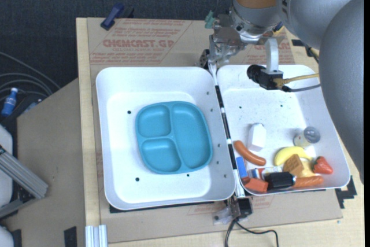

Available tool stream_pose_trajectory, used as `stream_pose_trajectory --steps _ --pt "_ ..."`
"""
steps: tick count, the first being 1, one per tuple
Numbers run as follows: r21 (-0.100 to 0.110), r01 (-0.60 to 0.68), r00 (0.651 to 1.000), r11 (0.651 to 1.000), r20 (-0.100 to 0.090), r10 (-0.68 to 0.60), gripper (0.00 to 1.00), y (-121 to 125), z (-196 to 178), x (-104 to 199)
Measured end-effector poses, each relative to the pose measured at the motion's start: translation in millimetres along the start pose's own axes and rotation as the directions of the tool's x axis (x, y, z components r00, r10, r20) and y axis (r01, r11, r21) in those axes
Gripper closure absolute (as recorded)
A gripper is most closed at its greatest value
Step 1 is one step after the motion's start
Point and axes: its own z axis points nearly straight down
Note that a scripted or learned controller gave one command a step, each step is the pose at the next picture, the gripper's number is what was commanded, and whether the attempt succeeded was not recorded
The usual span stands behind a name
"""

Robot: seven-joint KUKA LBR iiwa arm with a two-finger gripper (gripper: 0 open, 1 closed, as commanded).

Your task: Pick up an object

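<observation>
My gripper [215,62] hangs over the far end of the rim between the two bins, with nothing visible in it. The left bin [113,124] holds a blue divided plate [173,137]. Small objects lie in the near part of the right bin [272,107]: a white block [256,136], a sausage [250,153], a yellow banana [288,154], a grey round piece [309,136], a red pepper [324,166], a black object [280,180] and an orange carrot [307,181]. All of them are well in front of the gripper.
The grey arm [329,20] fills the upper right and overhangs the right bin's far edge. A cardboard sheet [139,40] lies behind the bins with a blue clip [113,16] at its back-left corner. Cables [17,95] lie off the bench at left.
</observation>
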Motion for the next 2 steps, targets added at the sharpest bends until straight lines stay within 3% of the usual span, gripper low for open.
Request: stream_pose_trajectory --steps 1,2 --pt "-0.002 0.000 1.000 1.000 0.000 0.000 1.00 6 -8 23" --pt "-0.002 0.001 1.000 1.000 0.000 -0.001 1.00 6 -7 68"
